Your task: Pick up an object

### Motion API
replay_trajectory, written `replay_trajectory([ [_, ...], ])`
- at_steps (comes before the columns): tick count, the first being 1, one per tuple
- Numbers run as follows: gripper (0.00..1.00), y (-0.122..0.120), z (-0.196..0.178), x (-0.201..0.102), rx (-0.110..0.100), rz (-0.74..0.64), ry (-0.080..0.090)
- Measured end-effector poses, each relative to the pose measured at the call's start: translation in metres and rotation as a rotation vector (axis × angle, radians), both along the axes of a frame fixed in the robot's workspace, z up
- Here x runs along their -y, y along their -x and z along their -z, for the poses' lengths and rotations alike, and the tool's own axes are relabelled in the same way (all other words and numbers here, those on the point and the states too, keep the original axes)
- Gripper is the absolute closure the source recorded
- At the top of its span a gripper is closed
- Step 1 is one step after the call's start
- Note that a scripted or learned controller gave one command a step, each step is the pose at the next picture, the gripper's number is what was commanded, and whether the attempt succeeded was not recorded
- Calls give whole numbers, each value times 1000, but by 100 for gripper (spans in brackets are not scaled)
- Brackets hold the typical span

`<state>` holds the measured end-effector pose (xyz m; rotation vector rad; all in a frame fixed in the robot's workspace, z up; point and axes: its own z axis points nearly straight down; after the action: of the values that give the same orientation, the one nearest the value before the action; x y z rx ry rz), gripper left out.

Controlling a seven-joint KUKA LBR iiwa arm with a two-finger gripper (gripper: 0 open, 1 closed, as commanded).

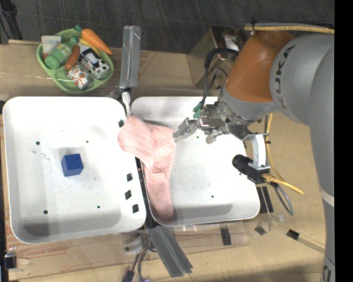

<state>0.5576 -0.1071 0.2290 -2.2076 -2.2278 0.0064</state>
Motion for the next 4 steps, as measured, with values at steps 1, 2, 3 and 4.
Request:
replay_trajectory([
  [1, 0, -20, 107, 11, -1, -77, 0],
  [2, 0, -74, 137, -4, 7, -296, 0],
  [3, 100, -75, 126, -4, 6, -299, 1],
  [4, 0, -75, 126, -4, 6, -299, 1],
])
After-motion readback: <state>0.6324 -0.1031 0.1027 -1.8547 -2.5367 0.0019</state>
